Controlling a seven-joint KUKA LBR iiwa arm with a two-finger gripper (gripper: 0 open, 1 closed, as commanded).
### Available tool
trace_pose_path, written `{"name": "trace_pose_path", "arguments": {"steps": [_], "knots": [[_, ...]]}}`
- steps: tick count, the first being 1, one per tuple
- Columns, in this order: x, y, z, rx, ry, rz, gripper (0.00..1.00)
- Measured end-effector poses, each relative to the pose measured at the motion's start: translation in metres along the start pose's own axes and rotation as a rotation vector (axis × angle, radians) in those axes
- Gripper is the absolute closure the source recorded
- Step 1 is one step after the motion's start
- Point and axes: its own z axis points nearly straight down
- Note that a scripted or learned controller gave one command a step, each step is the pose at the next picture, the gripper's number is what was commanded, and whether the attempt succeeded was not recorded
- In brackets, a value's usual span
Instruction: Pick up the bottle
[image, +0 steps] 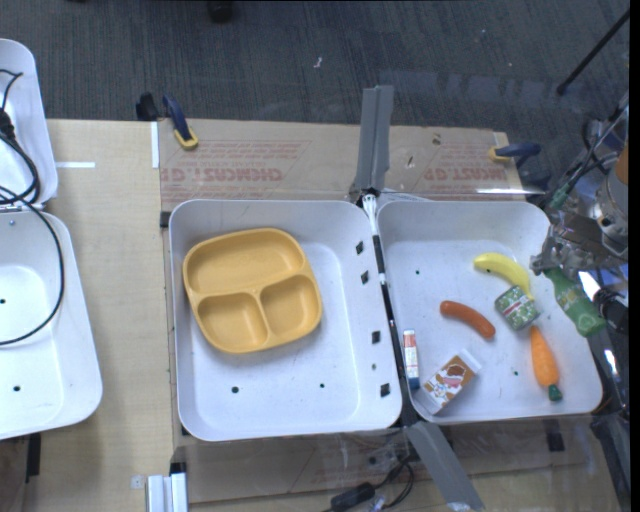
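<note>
though hard to make out against the clutter at the right, seeing the gripper (562, 258) over the right rim of the right bin (470, 215), about midway between near and far. can't tell whether open or clamped from up here, too much metal and cable in the way. spotted the green bottle (580, 308) just near of it, lying tilted along that right wall, top end right up by the gripper's underside. can't say touching or not, and can't call it gripped.

also in that right bin: yellow banana (503, 270) toward the far side, small green can (517, 308) just near of the banana, reddish sausage (468, 318) left of the can, orange carrot (543, 362) near of the can with its green tip pointing near, small carton (448, 382) by the near left corner, and a thin white-and-red stick (410, 352) along the left wall.

over in the left bin (200, 400): a yellow divided plate (252, 290), three compartments, sitting far and left of centre.
</note>
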Motion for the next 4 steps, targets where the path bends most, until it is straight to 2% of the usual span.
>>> {"name": "trace_pose_path", "arguments": {"steps": [1, 2, 3, 4], "knots": [[0.0, 0.0, 0.0, 0.0, 0.0, 0.0, 0.0], [0.031, -0.066, 0.117, 0.002, 0.002, -0.078, 0.0], [0.011, -0.077, 0.156, 0.001, 0.002, -0.063, 0.0], [0.01, -0.077, 0.147, 0.002, 0.002, -0.06, 1.0]]}}
